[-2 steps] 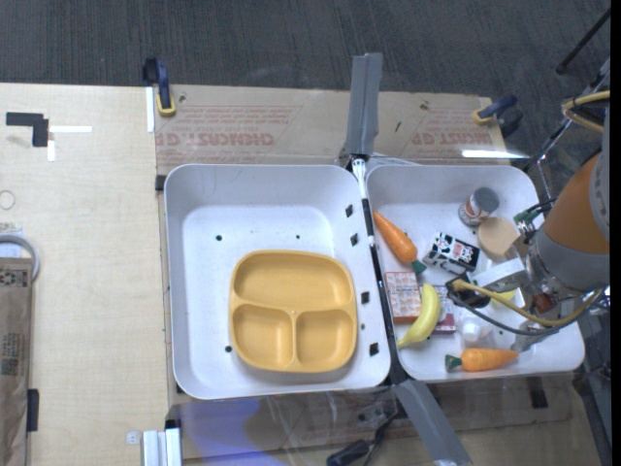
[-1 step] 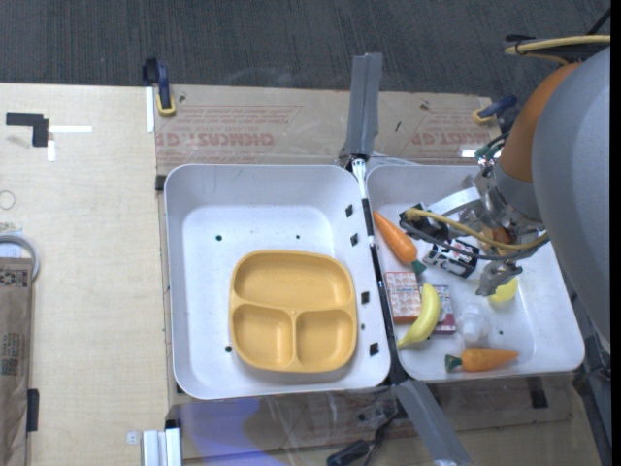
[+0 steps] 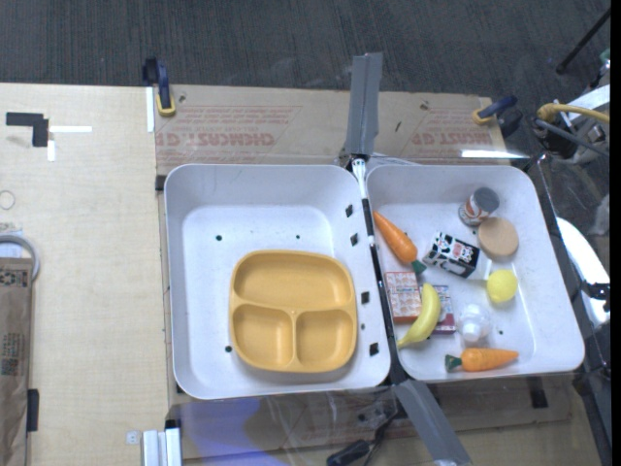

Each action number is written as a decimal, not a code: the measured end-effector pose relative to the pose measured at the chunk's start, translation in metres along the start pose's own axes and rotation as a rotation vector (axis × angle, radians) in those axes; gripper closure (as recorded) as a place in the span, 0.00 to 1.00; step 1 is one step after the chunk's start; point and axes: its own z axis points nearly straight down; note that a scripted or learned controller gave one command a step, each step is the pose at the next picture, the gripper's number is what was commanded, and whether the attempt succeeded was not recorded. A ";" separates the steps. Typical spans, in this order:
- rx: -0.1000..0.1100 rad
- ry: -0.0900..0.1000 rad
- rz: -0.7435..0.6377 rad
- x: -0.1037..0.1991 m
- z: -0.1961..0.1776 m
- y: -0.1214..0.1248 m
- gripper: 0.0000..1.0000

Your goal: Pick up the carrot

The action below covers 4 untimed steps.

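Overhead, from the one camera view: shows two shallow white bins side by side on a pale wooden worktop (image 3: 82, 289), with flattened cardboard (image 3: 252, 124) lying along their far side.

Finds in the left bin (image 3: 177, 260) a yellow divided plate (image 3: 293, 311), lying flat toward the near side, three compartments facing up.

Finds in the right bin (image 3: 545, 260) two carrots. Places one carrot (image 3: 395, 238) at the far left, just beside the wall shared with the left bin, slanting, green tip pointing near and right. Places a second carrot (image 3: 482, 359) along the near wall, lying almost level, green end to the left.

Between them, lists a banana (image 3: 422, 316) resting partly on a red packet (image 3: 406, 289), a black-and-white carton (image 3: 453, 254) tipped on its side, a yellow ball-like fruit (image 3: 501, 286), a tan disc (image 3: 498, 237), a small can (image 3: 480, 205) at the far side and a small white object (image 3: 473, 325).

Cannot tell whether the pincer is released or clenched. Leaves both carrots lying free, touched by nothing but the bin floor.
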 end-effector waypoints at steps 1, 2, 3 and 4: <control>0.001 -0.001 0.003 0.004 -0.001 0.106 0.00; 0.002 -0.001 -0.012 -0.011 0.102 0.038 0.00; 0.001 0.001 -0.072 -0.025 0.068 0.042 0.00; 0.001 -0.004 -0.076 -0.025 0.060 0.042 1.00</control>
